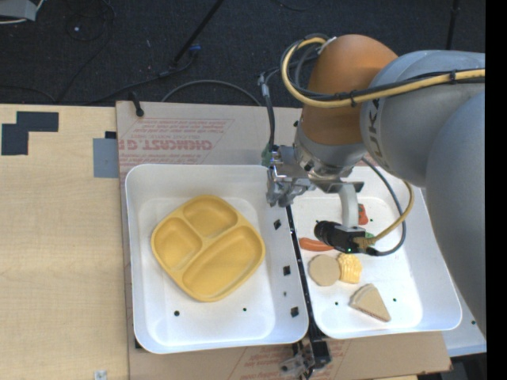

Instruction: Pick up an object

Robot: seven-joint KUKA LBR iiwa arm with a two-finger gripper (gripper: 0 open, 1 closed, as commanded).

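The left bin (142, 291) holds a yellow divided tray (207, 246), lying flat near its middle. The gripper (279, 192) hangs over the wall between the bins, at the far left corner of the right bin (420, 291); how far open it is cannot be told, and nothing shows in its grasp. In the right bin lie a carrot (314, 245), a round tan disc (323, 271) touching a corn piece (349, 267), a tan wedge (371, 302) nearer the front, and a small red piece (362, 214). The arm (428, 117) covers the bin's far right.
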